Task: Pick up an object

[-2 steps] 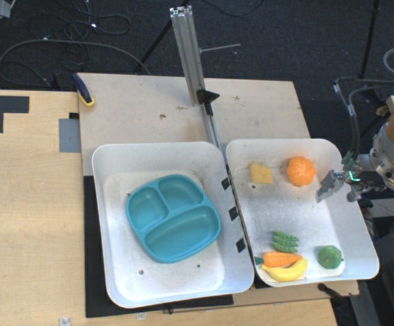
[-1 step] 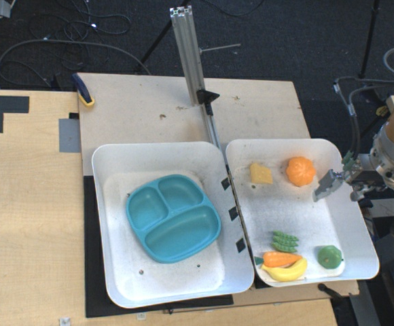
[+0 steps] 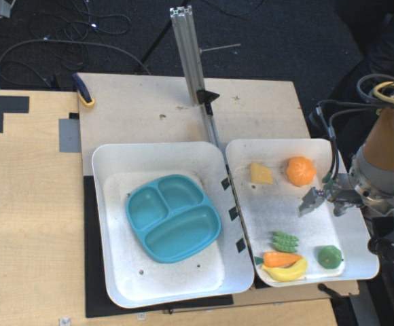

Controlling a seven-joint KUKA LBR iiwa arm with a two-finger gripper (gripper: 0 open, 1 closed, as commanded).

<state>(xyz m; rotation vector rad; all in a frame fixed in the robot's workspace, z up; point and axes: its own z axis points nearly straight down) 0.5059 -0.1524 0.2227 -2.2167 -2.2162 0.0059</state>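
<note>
Both bins, the left bin [image 3: 109, 182] and the right bin [image 3: 360, 267], look like smooth white plastic with a dull sheen and faint scuffs on their floors. The divided plate [image 3: 173, 217] is teal plastic, smooth and slightly glossy. The toy foods look like moulded plastic: the orange [image 3: 300, 170] matt and faintly dimpled, the banana [image 3: 287, 271] shinier. The bench [image 3: 27, 216] is pale matt wood. The upright post [image 3: 189, 53] at the far side is ribbed, brushed metal.

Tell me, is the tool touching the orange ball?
Apart. The camera view shows bare white bin floor between the tool and the orange ball.
</note>
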